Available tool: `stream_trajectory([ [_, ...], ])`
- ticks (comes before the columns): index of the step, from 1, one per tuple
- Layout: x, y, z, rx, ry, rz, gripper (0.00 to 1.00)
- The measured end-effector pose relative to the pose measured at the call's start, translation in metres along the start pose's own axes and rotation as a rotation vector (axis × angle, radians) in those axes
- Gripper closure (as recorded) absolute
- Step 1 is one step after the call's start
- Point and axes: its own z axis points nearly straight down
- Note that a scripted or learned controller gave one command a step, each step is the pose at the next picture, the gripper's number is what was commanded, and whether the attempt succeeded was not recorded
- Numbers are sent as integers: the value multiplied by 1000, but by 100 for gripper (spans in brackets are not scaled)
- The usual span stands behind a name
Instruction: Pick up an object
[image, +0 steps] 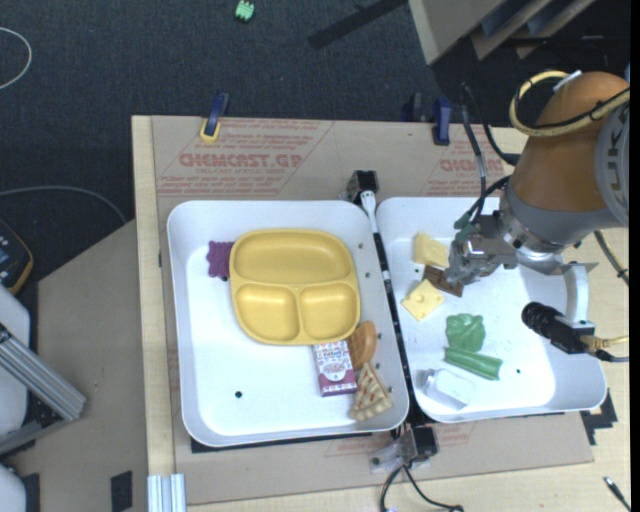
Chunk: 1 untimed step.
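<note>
yellow plastic, the small cheese wedge (423, 300) lies in the right bin (560, 385), just below the tool (462, 266), whose opening i cannot tell. it looks light, stiff and smooth, best pinched across its flat sides. a brown piece (441, 281) sits beside it and the bin divider (384, 290) is near, while open floor lies toward the green toy (468, 343).
</note>
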Motion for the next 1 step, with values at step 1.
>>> stream_trajectory([
  [1,-2,8,-20,-8,-2,-2,100],
])
